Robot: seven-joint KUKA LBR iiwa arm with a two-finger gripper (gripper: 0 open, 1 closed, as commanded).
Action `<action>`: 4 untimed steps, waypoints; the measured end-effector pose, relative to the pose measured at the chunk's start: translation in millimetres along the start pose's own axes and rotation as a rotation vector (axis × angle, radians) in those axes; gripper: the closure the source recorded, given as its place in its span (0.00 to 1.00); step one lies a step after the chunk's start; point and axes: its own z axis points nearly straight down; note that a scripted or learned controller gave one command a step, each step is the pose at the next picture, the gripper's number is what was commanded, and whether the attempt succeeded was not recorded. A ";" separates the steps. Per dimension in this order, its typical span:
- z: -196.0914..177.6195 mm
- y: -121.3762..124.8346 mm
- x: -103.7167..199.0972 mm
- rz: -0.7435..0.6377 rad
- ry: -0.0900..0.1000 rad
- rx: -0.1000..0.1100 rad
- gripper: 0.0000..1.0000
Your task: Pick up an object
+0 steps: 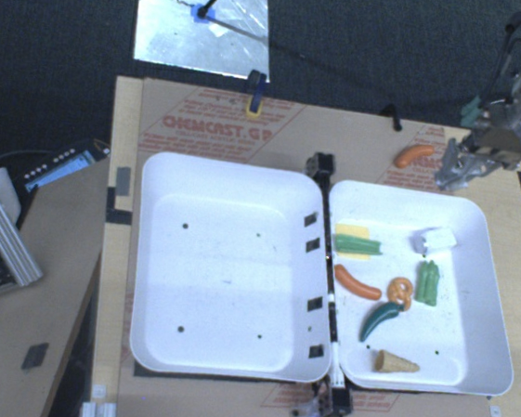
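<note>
Gripper (453,175) above the bench beyond the far edge of the right bin (488,276), near its far right corner; whether it is spread or closed cannot be told, and nothing is seen held in it. Just beside it, on the board (278,132) outside the bin, lies an orange sausage (414,156). Inside the right bin — a white block (435,240) near the far edge, a green pod (428,283), a pretzel (400,290), a dark green pepper (380,317), and a cone (396,363) near the front edge.

Dark carpeted floor (55,39), shiny metal sheet (205,19) lying on it, pale wooden bench (68,256)
</note>
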 end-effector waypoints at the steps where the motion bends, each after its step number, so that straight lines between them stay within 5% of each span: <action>1: -44.9 1.3 51.3 0.000 -0.001 -0.014 1.00; 4: -123.7 -59.1 142.3 0.003 -0.001 -0.012 1.00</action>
